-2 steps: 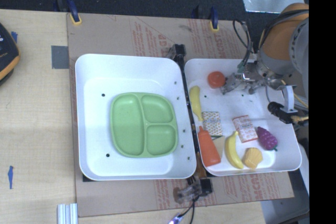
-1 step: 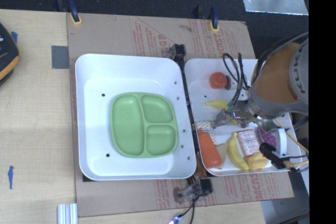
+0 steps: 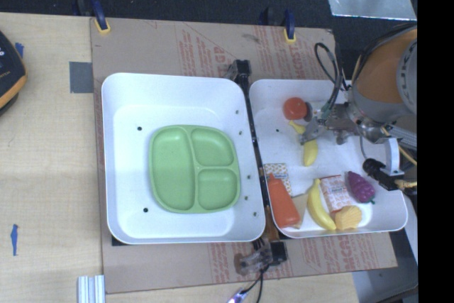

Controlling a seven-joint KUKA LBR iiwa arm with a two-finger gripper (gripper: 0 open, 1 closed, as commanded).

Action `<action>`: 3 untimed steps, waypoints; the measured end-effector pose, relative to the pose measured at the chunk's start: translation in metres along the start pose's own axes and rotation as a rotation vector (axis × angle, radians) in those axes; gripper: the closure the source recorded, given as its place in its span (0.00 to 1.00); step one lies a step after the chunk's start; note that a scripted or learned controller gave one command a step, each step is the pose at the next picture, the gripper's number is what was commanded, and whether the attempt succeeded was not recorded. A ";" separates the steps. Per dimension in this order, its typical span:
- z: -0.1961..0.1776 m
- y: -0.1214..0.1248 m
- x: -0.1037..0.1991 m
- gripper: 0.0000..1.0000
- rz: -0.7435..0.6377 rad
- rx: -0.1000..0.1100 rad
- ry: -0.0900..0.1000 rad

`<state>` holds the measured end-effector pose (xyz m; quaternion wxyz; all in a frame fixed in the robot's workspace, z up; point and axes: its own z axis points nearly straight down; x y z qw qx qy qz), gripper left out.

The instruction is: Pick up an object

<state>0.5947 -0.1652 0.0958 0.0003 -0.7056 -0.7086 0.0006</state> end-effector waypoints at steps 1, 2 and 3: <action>0.004 -0.006 0.039 0.00 -0.001 0.003 0.000; -0.006 -0.006 0.038 1.00 -0.003 0.005 0.000; -0.096 -0.048 0.115 1.00 -0.001 0.001 0.001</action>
